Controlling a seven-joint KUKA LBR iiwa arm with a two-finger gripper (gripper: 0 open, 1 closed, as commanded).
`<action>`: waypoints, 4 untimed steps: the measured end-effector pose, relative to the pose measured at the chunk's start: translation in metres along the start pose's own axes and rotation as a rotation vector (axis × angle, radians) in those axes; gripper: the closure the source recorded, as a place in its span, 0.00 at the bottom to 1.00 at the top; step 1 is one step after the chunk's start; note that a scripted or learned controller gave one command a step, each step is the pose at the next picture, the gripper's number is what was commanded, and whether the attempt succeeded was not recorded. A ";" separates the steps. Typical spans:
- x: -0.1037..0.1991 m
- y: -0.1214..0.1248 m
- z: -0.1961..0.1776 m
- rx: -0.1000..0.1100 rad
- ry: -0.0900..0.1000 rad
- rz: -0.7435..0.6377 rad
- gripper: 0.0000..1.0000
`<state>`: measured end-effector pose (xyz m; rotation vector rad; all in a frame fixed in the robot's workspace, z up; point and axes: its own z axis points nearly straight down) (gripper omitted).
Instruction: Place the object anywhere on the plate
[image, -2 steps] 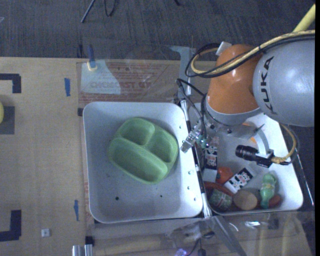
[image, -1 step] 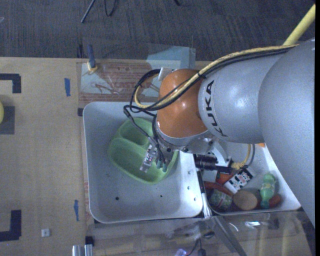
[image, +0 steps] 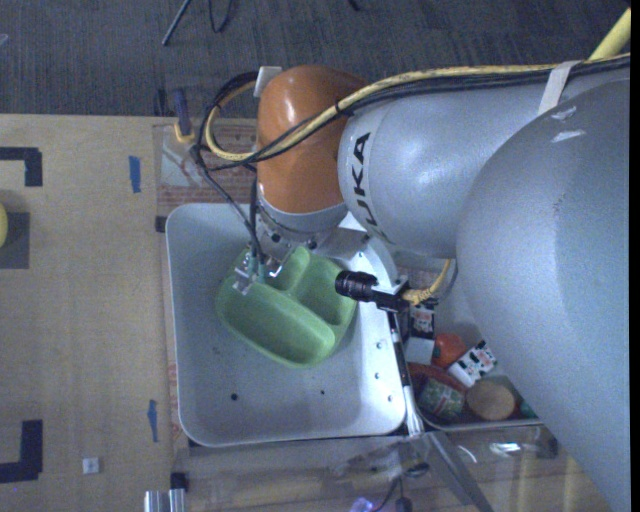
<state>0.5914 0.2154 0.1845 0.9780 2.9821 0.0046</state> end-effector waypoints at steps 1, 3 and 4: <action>0.000 0.000 0.000 0.001 0.000 0.000 0.00; 0.000 0.002 -0.011 -0.004 -0.003 -0.003 0.00; 0.026 -0.006 -0.054 0.000 -0.001 -0.045 0.00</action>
